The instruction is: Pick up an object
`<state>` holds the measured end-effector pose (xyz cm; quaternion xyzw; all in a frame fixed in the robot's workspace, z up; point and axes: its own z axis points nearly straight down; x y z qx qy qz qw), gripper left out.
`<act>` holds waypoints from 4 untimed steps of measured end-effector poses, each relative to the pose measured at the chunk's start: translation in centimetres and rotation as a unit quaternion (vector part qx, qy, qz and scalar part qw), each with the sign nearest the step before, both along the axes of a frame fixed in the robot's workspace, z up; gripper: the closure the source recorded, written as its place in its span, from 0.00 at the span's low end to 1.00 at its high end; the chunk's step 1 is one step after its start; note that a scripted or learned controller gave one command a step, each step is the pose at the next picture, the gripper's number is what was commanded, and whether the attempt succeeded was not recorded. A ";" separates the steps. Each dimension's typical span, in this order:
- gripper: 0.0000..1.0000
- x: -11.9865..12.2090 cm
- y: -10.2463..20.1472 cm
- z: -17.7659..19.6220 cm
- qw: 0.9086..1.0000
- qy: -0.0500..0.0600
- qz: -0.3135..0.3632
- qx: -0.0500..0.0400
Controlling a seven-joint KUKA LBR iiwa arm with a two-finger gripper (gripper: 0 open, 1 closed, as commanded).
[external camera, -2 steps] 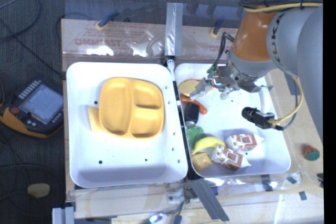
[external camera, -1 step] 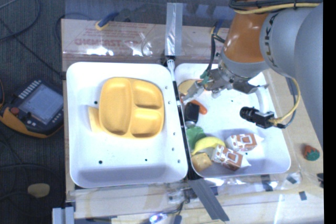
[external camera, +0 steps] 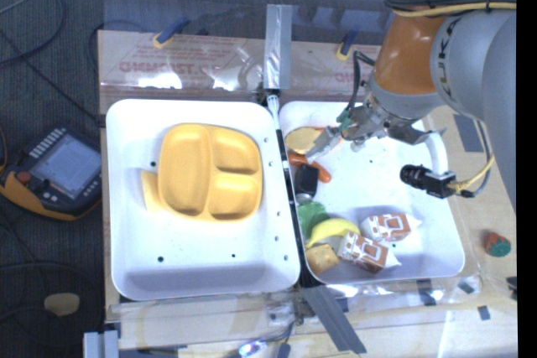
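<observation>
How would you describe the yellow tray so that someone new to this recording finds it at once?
Start at the left white bin, the one away from the arm. The yellow tray lies in its upper middle, a rounded plastic plate split into compartments. It is far larger than the small toy foods crowded in the right bin.

Smooth, glossy yellow plastic tray (external camera: pixel 208 170) lies in a shiny white plastic bin (external camera: pixel 134 264).

Yellow tray (external camera: pixel 210 172) in left bin (external camera: pixel 126 205); hand (external camera: pixel 323 145) over toys, perhaps food (external camera: pixel 336 235).
</observation>
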<state>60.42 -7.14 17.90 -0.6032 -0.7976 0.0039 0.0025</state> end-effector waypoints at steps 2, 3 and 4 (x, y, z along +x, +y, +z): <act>0.00 2.6 -3.2 -7.7 0.996 0.014 -0.089 0.008; 0.00 2.8 -3.0 -7.8 0.996 0.017 -0.089 0.006; 1.00 3.2 -3.0 -6.5 0.996 0.012 -0.088 0.005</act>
